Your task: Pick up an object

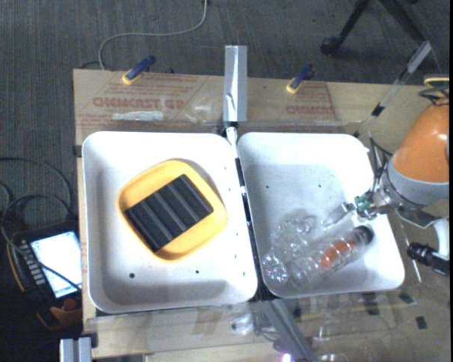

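In the left bin [106, 270] lies a yellow rounded block [174, 208] with a black ribbed top. Low in the right bin [302, 164] lie a clear plastic bottle [334, 253] with a black cap and something orange inside, and a clear crumpled plastic piece [290, 234] just left of it. My gripper [360, 204] hangs at the right bin's right side, just above the bottle's capped end. Nothing shows in its grasp. The grey and orange arm [426, 157] reaches in from the right.
A metal strip [234, 81] stands upright behind the seam between the bins. Two blue and yellow clamps [138, 69] [300, 78] hold the wooden board at the back. Cables and a tablet [49, 259] lie on the floor to the left.
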`<action>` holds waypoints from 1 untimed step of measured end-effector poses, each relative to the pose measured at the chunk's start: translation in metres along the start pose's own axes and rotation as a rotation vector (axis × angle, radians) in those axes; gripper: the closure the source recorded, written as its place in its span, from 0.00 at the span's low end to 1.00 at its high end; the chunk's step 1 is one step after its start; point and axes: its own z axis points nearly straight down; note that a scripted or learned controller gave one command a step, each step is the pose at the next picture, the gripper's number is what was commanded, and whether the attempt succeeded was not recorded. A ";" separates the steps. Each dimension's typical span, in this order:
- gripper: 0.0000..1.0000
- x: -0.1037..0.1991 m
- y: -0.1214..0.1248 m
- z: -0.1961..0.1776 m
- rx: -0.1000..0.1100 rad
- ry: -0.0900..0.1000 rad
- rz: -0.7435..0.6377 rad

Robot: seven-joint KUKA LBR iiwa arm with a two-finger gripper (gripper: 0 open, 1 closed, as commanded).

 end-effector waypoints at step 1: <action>0.00 0.075 -0.015 0.044 -0.015 -0.011 -0.253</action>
